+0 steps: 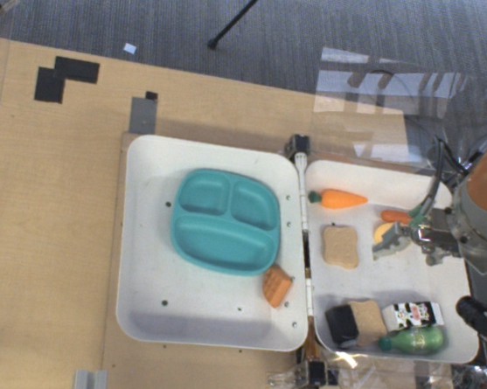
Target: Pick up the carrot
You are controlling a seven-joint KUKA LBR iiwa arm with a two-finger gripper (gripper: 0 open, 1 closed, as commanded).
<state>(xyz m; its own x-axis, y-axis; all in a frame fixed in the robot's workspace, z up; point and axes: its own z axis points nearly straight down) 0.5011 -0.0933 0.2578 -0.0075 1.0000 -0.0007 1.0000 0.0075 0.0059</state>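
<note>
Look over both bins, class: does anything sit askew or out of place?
One thing stands out: the orange waffle piece leans tilted against the teal plate's lower right rim in the left bin, not in a compartment. The carrot lies flat in the right bin.

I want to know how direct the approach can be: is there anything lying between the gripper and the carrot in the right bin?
Nothing visible does. The carrot lies near the right bin's upper left corner, and the gripper sits to its right over bare bin floor. An orange piece lies close beside the gripper; the bread slice sits below the direct line.
</note>
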